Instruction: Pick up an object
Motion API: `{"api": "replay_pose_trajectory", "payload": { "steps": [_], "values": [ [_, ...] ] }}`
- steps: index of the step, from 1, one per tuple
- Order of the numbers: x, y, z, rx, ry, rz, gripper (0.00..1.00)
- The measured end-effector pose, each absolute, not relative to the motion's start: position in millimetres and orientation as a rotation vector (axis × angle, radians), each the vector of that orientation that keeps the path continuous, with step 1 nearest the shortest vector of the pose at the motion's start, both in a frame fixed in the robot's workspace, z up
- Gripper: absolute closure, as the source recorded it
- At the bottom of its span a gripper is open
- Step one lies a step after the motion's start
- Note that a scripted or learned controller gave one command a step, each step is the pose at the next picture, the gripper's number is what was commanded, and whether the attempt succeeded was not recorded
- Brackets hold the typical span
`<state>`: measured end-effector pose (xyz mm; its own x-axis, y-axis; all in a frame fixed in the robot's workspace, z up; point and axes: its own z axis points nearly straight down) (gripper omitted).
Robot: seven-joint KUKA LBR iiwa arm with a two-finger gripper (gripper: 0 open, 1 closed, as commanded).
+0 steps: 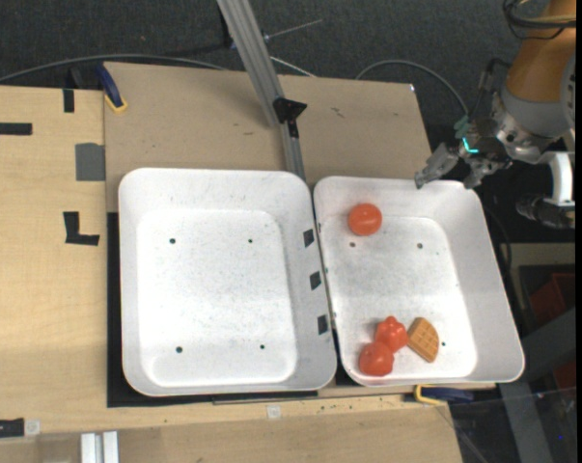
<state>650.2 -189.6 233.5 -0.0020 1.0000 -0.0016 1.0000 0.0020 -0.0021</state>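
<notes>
Two shallow white bins sit side by side on the bench, and their loads are unequal: the left bin point(213, 287) has nothing on its speckled floor, while the right bin point(416, 278) carries all the candidates for picking. Toward its far edge lies an orange ball point(365, 220), well apart from everything else, which in my judgement makes it the easiest target since nothing crowds it. At the near edge three things cluster: a red pepper-shaped piece point(391, 333), a red rounded piece point(375, 359) touching it just nearer, and a tan waffle-like biscuit point(424, 339) close beside them on the right. That crowding would likely make a clean grip harder there. The gripper point(445, 167) hangs over the far right corner of the right bin, at its rim, with the grey and orange arm behind it to the right. It has nothing between its fingers, and whether they are spread or closed I cannot tell at this size. Its position suggests a start or approach pose, nearest to the ball.
</notes>
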Motion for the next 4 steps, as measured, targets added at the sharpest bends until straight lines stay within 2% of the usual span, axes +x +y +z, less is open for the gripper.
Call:
{"api": "replay_pose_trajectory", "payload": {
  "steps": [1,2,3,4],
  "values": [
    [658.5,-188.7,183.9,-2.216,-2.221,0.007,0.0],
    [649.1,-182.3,125.3,-2.215,-2.22,0.008,0.0],
    [648.3,-181.0,86.0,-2.216,-2.223,0.006,0.0],
    [649.3,-180.5,98.6,-2.217,-2.227,0.004,1.0]
  ]
}}
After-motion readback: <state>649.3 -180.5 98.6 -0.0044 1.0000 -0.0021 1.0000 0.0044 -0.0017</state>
